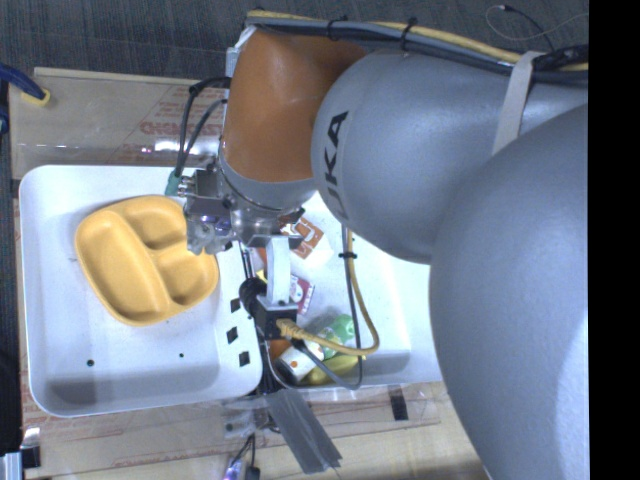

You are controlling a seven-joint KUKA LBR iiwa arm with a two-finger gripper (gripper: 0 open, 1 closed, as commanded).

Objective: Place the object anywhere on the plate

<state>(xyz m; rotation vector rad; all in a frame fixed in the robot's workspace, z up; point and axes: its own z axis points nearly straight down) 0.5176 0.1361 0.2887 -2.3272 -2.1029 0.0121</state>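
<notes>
A yellow plate [140, 258] with divided compartments lies in the left white bin [60, 368], toward its upper middle. The grey arm with its orange band reaches in from the right, and its wrist hangs over the wall between the two bins. The gripper [205, 230] sits at the plate's right rim, seen from above, with the wrist body covering its tips. In the right bin [395, 353] lie small objects: a green and yellow item [335, 348], an orange-brown piece [285, 353] and small printed packets [300, 240].
The arm's large grey body covers most of the right bin and the view's right half. Cables run along the arm and down past the bins' shared wall. A cardboard sheet [90, 108] lies behind the bins. Bare bin floor [120, 363] shows below the plate.
</notes>
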